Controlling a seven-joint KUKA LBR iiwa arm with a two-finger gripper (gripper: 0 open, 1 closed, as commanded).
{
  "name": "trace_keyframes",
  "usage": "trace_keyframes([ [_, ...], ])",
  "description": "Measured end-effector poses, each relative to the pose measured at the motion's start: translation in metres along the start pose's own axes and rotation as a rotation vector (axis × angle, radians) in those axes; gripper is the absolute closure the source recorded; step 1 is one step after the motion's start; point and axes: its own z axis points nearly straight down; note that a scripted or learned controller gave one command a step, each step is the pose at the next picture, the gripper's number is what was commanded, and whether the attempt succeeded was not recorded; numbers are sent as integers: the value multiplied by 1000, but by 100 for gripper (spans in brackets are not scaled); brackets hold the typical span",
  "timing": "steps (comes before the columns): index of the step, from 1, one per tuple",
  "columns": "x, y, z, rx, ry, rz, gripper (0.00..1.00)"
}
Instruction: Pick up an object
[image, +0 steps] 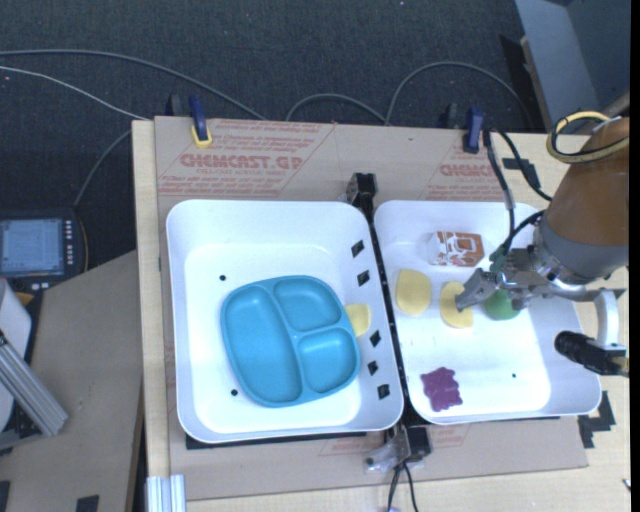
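My gripper (487, 292) hangs low over the middle of the right bin (505, 372), reaching in from the right. Directly at its tip lies a small green object (504, 307), partly hidden by the gripper body. A yellow piece (456, 308) lies just left of the tip, touching or nearly touching it. Further left rests a second, rounder yellow piece (412, 290). Behind the gripper, toward the bin's far side, lies a white and orange packet (456, 248). A purple object (441, 388) sits near the front rim.
The left bin (250, 240) holds a blue divided plate (290, 340) with a small yellow piece (358, 318) at its right edge. A black clip-lined divider (372, 300) separates the bins. Cables (520, 175) trail over the right bin's back corner.
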Motion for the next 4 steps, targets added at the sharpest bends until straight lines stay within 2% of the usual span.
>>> trace_keyframes([
  [1, 1, -7, 45, 0, 0, 1, 0],
  [2, 1, -5, 31, -8, -2, 1, 100],
  [3, 4, 5, -18, -14, -4, -1, 100],
  [4, -2, 4, -63, -14, -5, 0, 100],
])
